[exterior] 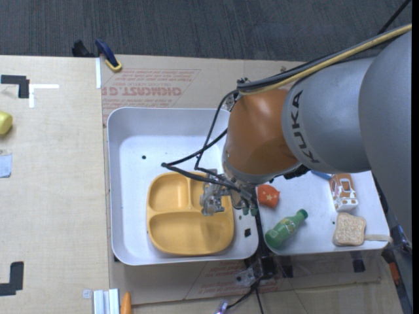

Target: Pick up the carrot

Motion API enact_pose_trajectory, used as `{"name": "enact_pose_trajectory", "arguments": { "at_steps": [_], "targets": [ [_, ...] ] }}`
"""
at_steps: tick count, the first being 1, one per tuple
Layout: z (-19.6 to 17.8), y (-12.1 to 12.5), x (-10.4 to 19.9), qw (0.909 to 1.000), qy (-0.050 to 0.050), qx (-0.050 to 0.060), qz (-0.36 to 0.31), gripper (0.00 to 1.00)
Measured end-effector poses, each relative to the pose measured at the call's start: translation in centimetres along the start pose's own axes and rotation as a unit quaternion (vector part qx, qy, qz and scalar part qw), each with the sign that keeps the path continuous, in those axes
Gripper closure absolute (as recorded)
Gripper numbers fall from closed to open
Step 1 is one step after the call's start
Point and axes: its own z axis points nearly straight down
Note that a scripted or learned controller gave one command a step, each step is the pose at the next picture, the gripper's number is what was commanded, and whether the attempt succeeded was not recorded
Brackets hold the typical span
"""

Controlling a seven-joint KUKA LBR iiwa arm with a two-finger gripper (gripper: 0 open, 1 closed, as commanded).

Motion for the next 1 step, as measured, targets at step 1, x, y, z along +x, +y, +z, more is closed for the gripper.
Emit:
{"name": "enact_pose_trajectory", "arguments": {
  "at_steps": [1],
  "targets": [
    [-6.90, 0.44, 0.14, 0.9838, 0.010, 0.003, 0.179, 1.00]
  ]
}}
